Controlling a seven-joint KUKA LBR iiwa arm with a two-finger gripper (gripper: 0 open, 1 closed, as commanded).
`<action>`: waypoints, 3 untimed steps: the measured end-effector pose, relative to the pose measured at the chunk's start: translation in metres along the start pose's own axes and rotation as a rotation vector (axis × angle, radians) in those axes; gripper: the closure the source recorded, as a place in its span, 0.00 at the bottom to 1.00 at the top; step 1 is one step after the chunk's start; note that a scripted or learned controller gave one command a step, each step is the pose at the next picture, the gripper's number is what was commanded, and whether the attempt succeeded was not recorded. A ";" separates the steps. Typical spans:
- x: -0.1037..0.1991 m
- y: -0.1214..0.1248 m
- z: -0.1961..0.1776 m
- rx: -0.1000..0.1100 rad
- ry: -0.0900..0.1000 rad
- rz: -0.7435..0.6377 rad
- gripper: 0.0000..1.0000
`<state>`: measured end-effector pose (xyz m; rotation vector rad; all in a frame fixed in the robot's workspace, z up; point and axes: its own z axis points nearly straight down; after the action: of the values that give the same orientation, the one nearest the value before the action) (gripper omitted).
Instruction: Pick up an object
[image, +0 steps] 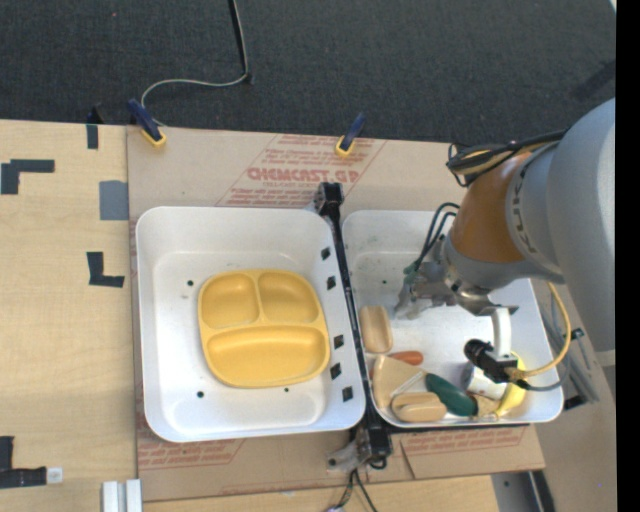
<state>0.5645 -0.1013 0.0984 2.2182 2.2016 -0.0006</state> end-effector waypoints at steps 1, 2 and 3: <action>-0.013 0.087 0.014 0.007 0.010 -0.009 1.00; -0.088 0.105 -0.020 0.011 0.009 -0.008 1.00; -0.087 0.105 -0.019 0.011 0.010 -0.008 0.00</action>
<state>0.6683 -0.1892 0.1200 2.2197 2.2217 -0.0022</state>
